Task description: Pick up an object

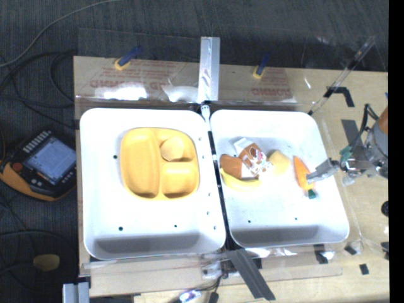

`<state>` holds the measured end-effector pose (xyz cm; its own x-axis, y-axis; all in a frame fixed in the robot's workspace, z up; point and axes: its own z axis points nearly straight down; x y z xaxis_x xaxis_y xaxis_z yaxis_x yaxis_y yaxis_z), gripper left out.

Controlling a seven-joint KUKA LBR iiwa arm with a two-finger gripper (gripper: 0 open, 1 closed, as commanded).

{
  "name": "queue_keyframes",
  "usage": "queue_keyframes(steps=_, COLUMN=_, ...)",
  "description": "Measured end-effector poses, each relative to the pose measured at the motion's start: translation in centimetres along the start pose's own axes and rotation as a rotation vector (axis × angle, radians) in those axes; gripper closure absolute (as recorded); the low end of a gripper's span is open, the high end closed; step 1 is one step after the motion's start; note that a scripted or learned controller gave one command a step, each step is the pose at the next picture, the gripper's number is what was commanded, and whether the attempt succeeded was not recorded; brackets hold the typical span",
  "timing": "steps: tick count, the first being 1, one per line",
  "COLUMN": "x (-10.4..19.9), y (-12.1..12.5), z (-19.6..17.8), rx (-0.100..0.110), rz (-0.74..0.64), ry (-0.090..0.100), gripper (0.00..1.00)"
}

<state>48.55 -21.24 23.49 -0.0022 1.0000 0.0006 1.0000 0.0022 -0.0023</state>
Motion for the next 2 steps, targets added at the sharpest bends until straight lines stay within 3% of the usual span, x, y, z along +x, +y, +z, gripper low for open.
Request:
queue_keyframes(steps=1, x=-0.25, y=4.68, z=13.29, rx=-0.004, rz=-0.102, ry=0.009, gripper=0.0)
queue_keyframes(steps=2, x=-0.42, y=4.61, z=12.44, rx=-0.002, rz=-0.1, ry=0.005, gripper=1.0)
